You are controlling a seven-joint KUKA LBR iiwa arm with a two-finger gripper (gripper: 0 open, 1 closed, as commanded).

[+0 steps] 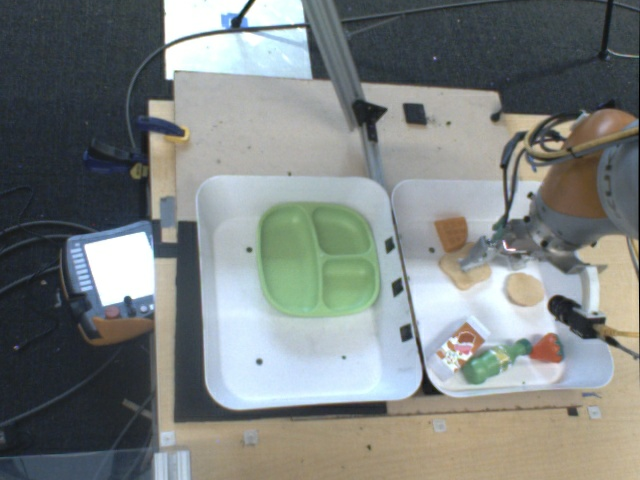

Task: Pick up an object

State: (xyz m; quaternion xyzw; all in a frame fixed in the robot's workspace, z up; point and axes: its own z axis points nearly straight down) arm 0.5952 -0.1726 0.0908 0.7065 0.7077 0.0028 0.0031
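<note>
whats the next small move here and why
Probably lower the gripper a little onto the tan slice and close. It sits right at that slice's upper right edge in the right bin, and nothing shows between its fingers, so no pick has been made yet.

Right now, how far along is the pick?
Done: the arm has reached into the right bin, with the gripper low beside the tan bread-like piece. In hand: nothing visibly lifted; its grip cannot be judged from here. Left: grasp and raise something. The orange cracker, round cookie and green bottle all lie in the bin.
</note>
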